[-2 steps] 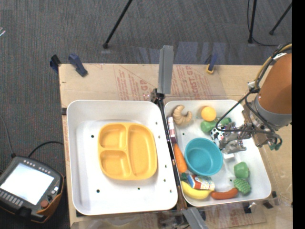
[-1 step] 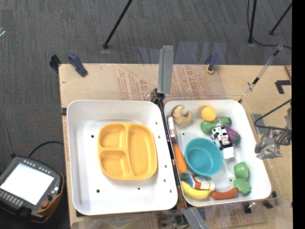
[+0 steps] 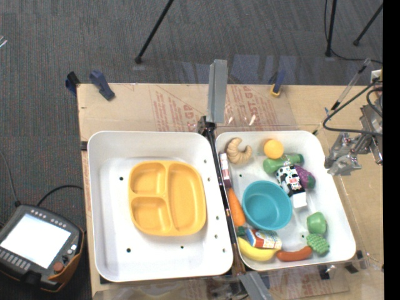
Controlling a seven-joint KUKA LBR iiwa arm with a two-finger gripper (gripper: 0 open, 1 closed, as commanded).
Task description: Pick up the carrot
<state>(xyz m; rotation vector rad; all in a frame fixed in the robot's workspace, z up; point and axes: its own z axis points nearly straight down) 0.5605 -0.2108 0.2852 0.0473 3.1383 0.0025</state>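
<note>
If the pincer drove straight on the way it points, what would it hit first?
Probably the right-hand rim of the right bin; the pincer hangs just outside it, far from the carrot. Depth is unclear.

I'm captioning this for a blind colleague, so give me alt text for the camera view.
An orange carrot lies along the left wall of the right bin, beside a teal bowl among toy foods including a banana and croissant. The left bin holds a yellow divided plate. The gripper hangs just outside the right bin's right edge.
</note>
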